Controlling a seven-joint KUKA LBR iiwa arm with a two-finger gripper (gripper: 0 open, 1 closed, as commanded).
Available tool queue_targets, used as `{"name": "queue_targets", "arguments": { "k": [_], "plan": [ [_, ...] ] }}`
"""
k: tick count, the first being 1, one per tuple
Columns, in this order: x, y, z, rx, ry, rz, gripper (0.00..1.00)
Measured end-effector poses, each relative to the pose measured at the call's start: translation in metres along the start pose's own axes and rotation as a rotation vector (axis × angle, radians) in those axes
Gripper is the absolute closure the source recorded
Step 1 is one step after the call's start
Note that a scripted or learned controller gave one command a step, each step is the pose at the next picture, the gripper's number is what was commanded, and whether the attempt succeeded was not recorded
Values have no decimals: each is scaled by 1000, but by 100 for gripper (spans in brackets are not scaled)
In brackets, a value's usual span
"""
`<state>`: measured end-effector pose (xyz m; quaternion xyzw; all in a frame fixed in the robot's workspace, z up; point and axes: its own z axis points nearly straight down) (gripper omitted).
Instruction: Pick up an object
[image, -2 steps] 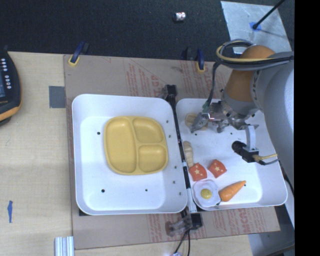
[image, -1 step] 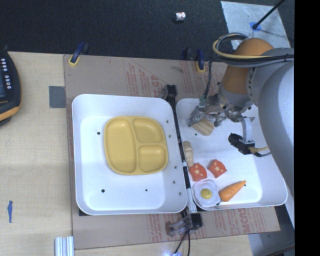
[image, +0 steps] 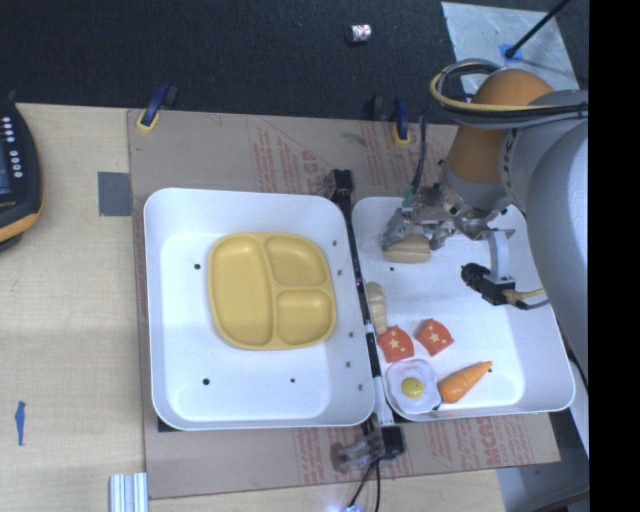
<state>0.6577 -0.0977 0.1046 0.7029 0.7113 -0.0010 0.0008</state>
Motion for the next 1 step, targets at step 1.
{"name": "queue_targets", "arguments": {
  "k": [1],
  "plan": [
    [-15,-61,-69,3,3,12,100]
  ]
}}
